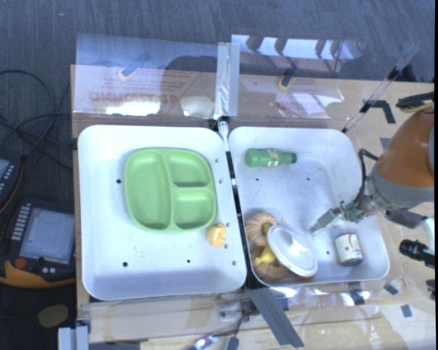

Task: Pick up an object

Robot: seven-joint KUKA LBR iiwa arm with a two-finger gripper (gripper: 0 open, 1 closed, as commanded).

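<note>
nearest, at the front of the right bin [306, 138], a white cup-like lid [292, 251] lies tipped over a brown ring-shaped object [260, 228] and something yellow [264, 255], with a small white can [348, 248] just to their right, while in the left bin [95, 195] a small yellow piece [217, 234] lies just beside the front right corner of a green divided plate [170, 189]. a little farther in, the gripper [323, 221] hangs low over the right bin between the lid and the can, and i cannot tell whether it is released or clenched; nothing shows in its grasp. farthest back, a green bottle [271, 157] lies on its side near the right bin's rear wall.
</note>
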